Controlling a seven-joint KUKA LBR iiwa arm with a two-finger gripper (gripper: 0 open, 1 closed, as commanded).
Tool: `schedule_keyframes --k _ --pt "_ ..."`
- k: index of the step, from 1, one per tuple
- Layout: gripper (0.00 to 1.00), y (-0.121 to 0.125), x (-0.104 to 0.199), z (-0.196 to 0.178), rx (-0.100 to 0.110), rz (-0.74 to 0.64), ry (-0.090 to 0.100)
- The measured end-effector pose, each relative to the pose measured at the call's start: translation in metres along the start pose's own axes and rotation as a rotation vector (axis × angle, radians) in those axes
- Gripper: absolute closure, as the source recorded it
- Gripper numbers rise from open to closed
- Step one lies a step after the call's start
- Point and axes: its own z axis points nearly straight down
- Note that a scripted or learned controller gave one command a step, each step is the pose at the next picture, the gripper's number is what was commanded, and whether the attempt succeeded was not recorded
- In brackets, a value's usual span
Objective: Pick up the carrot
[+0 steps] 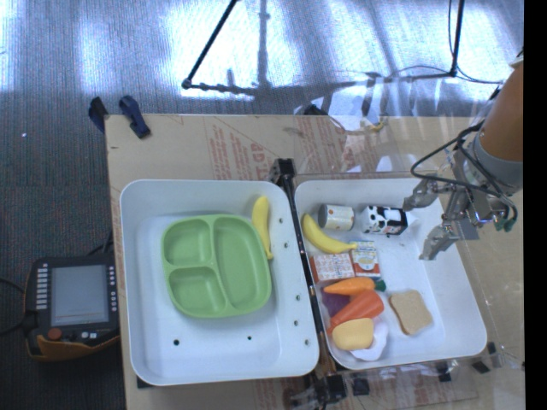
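End effector (446, 222), fingers spread and empty, above the right bin (474, 314); best approach: descend along the carrot (356, 305), avoiding neighbouring items.

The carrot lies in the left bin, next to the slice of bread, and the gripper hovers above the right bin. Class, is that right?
Not quite. The camera view shows the carrot in the right bin, not the left bin. The rest holds: the slice of bread is beside it, and the gripper hovers above the right bin.
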Motion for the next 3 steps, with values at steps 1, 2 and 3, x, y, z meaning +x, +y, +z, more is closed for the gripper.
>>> schedule_keyframes --k 1,2,3 --pt "0.0 0.048 0.08 0.12 -0.006 -0.35 0.01" --pt "0.0 0.09 0.046 0.141 0.005 -0.114 -0.007" --pt "1.0 0.094 0.043 0.13 0.004 -0.12 -0.014"
